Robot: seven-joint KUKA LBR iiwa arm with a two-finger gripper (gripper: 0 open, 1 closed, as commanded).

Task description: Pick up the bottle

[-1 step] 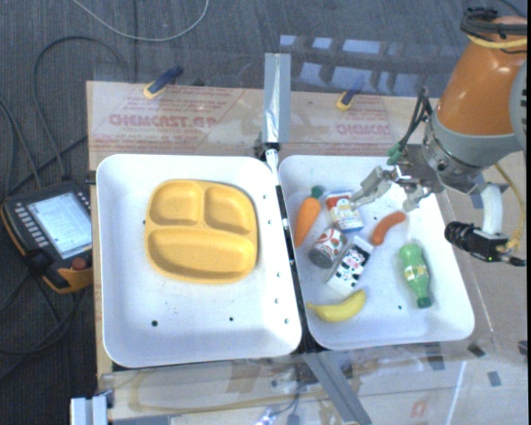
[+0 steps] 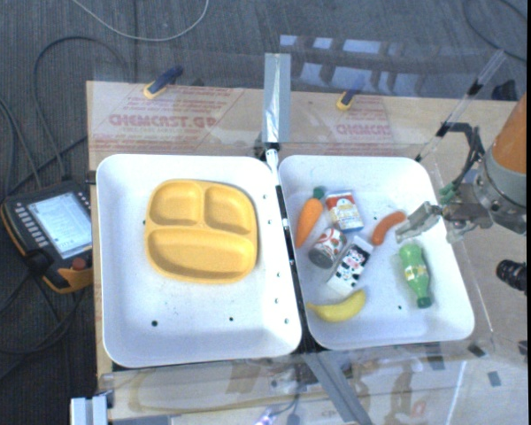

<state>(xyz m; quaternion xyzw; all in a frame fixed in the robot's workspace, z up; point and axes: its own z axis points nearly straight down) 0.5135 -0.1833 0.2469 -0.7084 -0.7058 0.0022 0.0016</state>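
At the right edge of the right bin, the gripper is hovering above the bin wall, just above and slightly left of the bottle. Its two fingers are standing apart with nothing between them, so the end effector is released and is carrying no load.

The bottle is lying on its side on the bin floor, green body toward the upper end and cap toward the lower right, near the right wall. A small orange carrot is resting just above it; the banana and the cow-print carton are lying to its left, apart from it.

Handling judgement: the bottle is appearing to be a light, hollow plastic item, stiff enough to resist a moderate squeeze but smooth and rounded (liable to roll or slip out under an off-centre pinch). The recommended hold is across the widest part of the body, fingers closing square to the long axis. Approaching near the cap end is risking a tilt on lifting, and the adjacent bin wall is limiting finger clearance on that side.
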